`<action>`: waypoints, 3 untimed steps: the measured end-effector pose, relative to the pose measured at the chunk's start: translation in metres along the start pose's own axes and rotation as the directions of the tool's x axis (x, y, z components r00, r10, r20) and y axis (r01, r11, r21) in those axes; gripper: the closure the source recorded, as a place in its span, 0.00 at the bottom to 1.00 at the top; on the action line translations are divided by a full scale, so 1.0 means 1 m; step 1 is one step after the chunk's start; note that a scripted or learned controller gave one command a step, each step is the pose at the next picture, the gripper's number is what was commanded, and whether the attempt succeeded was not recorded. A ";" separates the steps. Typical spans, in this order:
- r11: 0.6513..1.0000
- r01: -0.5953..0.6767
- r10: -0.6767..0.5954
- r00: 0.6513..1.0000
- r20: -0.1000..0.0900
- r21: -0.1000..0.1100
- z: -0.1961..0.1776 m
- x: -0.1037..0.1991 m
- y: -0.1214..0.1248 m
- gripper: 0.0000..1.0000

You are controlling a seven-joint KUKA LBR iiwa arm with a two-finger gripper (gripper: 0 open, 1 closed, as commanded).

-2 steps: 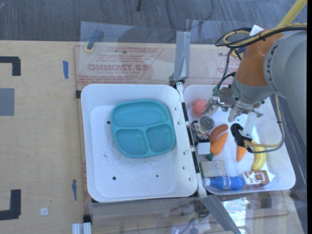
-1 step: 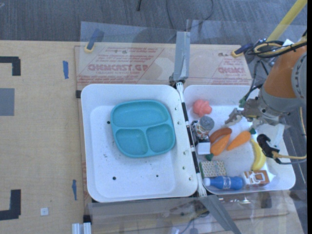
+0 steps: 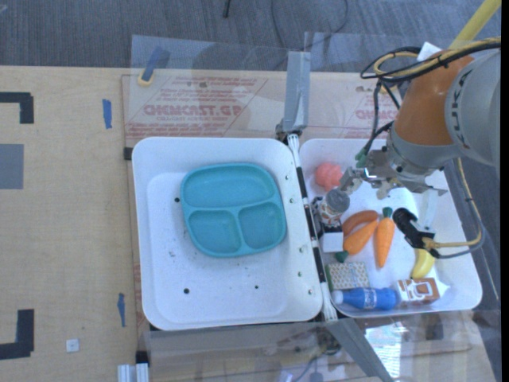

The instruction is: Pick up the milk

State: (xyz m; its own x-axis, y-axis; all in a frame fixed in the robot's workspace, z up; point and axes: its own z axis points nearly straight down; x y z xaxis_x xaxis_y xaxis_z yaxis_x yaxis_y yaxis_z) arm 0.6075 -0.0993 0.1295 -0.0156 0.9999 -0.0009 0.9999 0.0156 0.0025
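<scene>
Gripper [image 3: 344, 195] low at ten o'clock in the right bin [image 3: 469, 281], just beside a pink ball [image 3: 327, 173] at its eleven o'clock. Open or closed: cannot tell from this slant. Nothing seen held.

Milk [image 3: 419, 291] at five o'clock in the same bin: a small carton close to the near wall, well apart from the gripper and at about four o'clock from it. Untouched by the look of it, not yet lifted. Judged to be early in the task, with the move across, the descent, the grasp and the lift all left to do.

Around the milk: blue bottle [image 3: 371, 298] lying at its nine o'clock, touching or nearly so; banana [image 3: 423, 263] just beside it at twelve o'clock. Tight on those two sides, so likely little room to come down without nudging a neighbour; more room towards three o'clock, near the bin wall.

Between gripper and milk: two carrots [image 3: 382, 243] side by side mid-bin, and a speckled square [image 3: 347, 274] near the bottle. Likely cleared by travelling high.

Left bin [image 3: 155, 237] on the worktop [image 3: 64, 213]: only a blue tray [image 3: 233, 209], well out of the way.
</scene>
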 end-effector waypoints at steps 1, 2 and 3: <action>0.998 -0.056 0.056 0.998 0.000 -0.006 0.041 0.004 0.014 0.00; 0.990 -0.139 0.139 0.990 0.000 -0.004 0.041 -0.036 0.007 0.00; 0.997 -0.075 0.075 0.997 0.002 -0.006 0.041 -0.010 -0.015 0.00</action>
State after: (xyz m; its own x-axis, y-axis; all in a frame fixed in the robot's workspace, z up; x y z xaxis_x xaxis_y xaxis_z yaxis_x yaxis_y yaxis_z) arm 0.5926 -0.1096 0.0888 0.0595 0.9982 -0.0022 0.9982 -0.0595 0.0081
